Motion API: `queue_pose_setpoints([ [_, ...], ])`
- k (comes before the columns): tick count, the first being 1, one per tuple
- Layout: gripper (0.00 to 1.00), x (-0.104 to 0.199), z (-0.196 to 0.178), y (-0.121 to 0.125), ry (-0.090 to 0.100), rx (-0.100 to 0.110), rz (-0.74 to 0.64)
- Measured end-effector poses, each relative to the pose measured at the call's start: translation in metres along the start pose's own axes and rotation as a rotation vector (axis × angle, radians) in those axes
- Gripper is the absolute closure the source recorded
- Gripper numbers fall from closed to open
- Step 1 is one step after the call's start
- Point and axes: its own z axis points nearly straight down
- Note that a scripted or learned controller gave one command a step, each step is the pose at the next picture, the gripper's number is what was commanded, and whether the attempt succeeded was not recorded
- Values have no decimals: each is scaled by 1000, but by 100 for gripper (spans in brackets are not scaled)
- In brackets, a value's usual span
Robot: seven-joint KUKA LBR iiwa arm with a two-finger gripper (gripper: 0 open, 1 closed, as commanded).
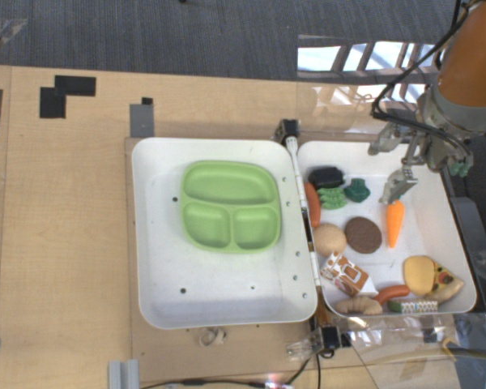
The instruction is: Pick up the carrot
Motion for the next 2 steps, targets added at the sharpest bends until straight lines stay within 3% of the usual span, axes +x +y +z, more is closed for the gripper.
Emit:
queue_pose_setpoints([
  [1,0,8,159,-37,-7,1,-3],
  [2,0,-49,170,-65,-14,4,276],
])
